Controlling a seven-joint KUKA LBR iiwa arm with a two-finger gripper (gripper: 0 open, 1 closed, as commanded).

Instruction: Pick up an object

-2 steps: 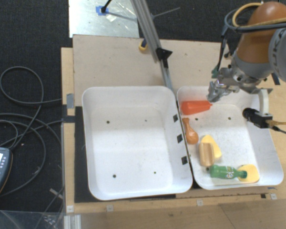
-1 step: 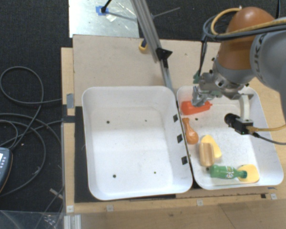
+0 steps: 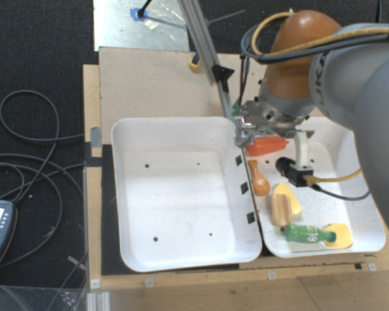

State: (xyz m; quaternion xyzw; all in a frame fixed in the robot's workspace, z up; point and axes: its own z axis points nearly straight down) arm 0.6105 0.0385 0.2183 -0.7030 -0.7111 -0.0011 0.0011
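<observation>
we see the grey arm with its orange band (image 3: 305,34) reaching in from the right, its bulk covering the upper part of the right-hand shallow white plastic bin (image 3: 369,229). beside it lies the left-hand shallow white plastic bin (image 3: 181,193), its floor bare but for a few dark specks. both bins sit on a pale brown wooden bench (image 3: 155,83).

the two-finger gripper (image 3: 272,138) hangs low over the far end of the right bin, just by the wall between the two bins. we cannot tell whether it is wide, narrow or holding anything, since the wrist hides that part.

just under the gripper lies a flat red-orange object (image 3: 267,146), partly covered by the wrist; whether they touch is unclear. nearer the front we see a tan and yellow hot-dog-shaped toy (image 3: 283,206), and left of it a small orange spoon-shaped piece (image 3: 259,181) along the dividing wall. at the front edge lies a green plastic bottle on its side (image 3: 305,233), its end touching a small yellow piece (image 3: 340,235).
</observation>
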